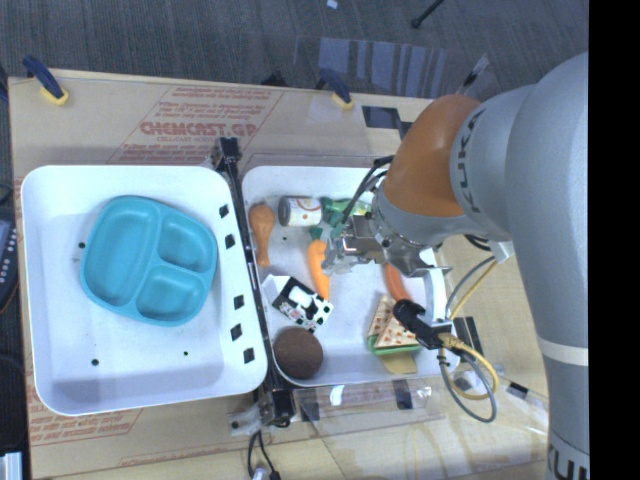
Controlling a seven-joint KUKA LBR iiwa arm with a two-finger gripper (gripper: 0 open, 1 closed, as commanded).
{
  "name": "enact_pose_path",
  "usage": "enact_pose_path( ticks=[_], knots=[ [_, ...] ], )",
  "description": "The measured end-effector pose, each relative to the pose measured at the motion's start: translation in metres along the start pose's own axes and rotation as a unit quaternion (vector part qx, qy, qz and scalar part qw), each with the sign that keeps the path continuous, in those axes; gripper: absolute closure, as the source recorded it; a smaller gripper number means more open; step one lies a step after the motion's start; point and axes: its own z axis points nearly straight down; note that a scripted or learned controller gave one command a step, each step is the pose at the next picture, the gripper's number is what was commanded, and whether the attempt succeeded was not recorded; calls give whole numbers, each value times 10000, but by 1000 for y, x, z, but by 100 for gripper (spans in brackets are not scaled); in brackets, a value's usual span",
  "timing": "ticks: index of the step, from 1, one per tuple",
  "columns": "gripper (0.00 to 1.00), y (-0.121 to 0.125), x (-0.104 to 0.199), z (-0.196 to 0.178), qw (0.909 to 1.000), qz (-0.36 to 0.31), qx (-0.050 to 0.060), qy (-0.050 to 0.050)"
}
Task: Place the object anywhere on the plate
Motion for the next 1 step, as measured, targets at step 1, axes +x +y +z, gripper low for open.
enact_pose_path(
  ticks=[1],
  knots=[
    [0, 0, 0, 0, 10000, 1, -1, 0]
  ],
)
